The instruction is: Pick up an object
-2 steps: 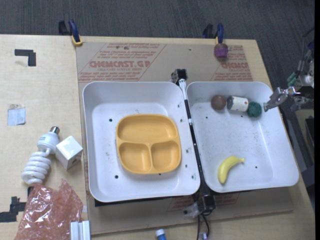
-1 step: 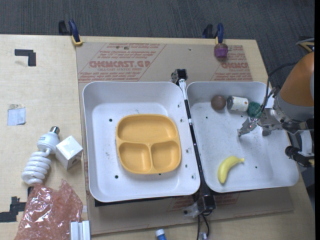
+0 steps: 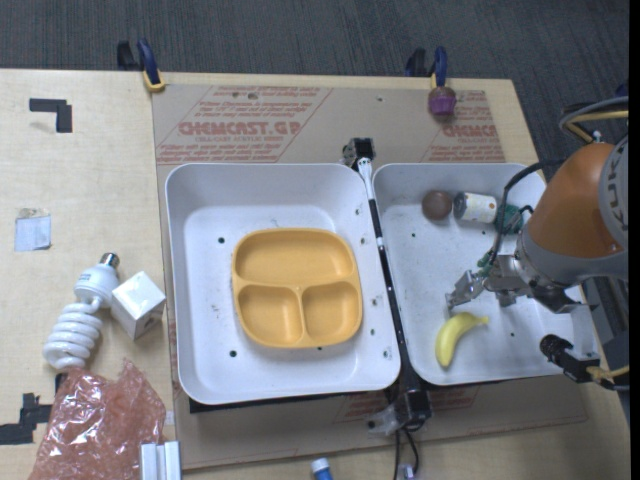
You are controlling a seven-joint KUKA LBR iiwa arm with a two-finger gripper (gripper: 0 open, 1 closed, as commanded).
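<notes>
In the right bin [image 3: 415, 353] a yellow banana [image 3: 453, 337] lies near the front. A brown round object [image 3: 436, 204] and a small white cylinder with a teal end [image 3: 474, 206] rest by the back wall. My gripper [image 3: 470, 288] hangs low in this bin, just above and slightly right of the banana's upper end. I see nothing held between its fingers. The arm's orange band [image 3: 572, 208] comes in from the right. A yellow divided plate [image 3: 297, 286] lies in the left bin [image 3: 195, 268].
Left of the bins on the bench lie a spiral light bulb [image 3: 80, 318], a small white cube [image 3: 138, 303] and crumpled pink plastic [image 3: 95, 428]. A purple object [image 3: 442, 99] sits on the board behind the right bin.
</notes>
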